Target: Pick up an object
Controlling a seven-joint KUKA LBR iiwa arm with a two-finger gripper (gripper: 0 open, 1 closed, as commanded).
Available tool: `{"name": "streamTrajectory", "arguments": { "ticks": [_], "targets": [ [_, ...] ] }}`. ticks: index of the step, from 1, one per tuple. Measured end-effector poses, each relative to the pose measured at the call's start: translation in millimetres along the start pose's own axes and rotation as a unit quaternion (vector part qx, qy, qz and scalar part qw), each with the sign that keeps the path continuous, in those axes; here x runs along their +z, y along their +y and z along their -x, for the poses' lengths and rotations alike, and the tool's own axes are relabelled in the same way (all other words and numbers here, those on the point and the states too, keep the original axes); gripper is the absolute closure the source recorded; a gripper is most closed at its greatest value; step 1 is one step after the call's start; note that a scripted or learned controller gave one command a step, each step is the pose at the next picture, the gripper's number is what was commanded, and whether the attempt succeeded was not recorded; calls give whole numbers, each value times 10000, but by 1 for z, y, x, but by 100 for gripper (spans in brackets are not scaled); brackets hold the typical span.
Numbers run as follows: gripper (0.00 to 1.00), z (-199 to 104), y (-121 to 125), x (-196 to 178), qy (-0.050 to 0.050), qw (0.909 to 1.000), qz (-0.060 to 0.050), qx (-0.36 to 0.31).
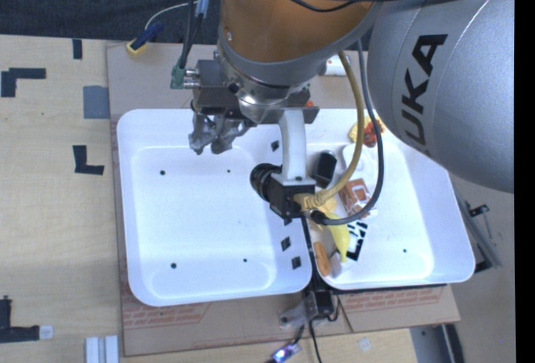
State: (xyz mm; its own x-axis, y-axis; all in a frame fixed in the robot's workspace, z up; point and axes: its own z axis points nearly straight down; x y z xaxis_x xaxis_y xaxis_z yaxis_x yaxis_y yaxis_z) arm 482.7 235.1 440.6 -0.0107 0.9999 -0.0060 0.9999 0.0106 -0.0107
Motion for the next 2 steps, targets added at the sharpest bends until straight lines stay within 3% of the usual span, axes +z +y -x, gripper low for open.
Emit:
{"name": "streamTrajectory", "arguments": {
  "ticks": [2],
  "targets": [
    [100,-1,0,-19,-16,10000,-14,-19]
  ]
}}
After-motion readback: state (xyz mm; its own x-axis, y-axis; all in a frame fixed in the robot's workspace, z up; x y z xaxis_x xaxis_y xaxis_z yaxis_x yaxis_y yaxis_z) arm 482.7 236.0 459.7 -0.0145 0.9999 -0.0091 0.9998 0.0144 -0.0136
